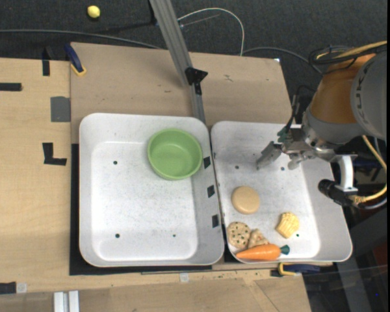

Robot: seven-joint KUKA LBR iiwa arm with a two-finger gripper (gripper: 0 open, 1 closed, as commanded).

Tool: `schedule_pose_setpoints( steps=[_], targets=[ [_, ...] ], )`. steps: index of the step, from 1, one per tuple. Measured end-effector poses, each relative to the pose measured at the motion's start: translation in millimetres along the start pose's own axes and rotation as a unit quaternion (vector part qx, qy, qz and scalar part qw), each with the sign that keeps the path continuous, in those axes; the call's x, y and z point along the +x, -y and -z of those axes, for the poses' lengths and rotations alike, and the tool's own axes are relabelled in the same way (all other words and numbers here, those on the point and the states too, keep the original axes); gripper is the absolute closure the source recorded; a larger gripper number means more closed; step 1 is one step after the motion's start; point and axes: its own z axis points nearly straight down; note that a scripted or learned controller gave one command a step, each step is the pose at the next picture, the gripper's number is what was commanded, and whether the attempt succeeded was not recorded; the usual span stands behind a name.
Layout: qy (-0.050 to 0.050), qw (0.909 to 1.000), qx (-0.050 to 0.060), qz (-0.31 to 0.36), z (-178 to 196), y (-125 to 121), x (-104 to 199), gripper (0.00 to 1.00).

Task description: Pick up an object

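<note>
My gripper (281, 160) hangs over the upper part of the right bin (325, 229), its two grey fingers spread open with nothing between them. Below it in the same bin lie a round tan bun (246, 199), a yellow corn-like piece (287, 224), a brown cookie (238, 233) and an orange carrot (260, 253) along the front wall. The bun is the nearest item, a short way below and left of the fingertips. A green bowl (175, 153) sits in the left bin (104, 194) near its upper right corner.
A grey slanted pole (175, 41) crosses above the bins and ends at a clamp by the divider. Cables run over the bench at the back right. A small yellow ball (93, 11) lies on the dark floor at the top left.
</note>
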Motion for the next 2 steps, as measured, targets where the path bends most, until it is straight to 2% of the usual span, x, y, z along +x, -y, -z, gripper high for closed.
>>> schedule_pose_setpoints(
  steps=[1,2],
  targets=[
    [0.000,1.0000,0.000,0.000,-56,-8,-2,0.00],
    [0.001,1.0000,-0.002,0.000,-71,-8,-2,0.00]
  ],
)
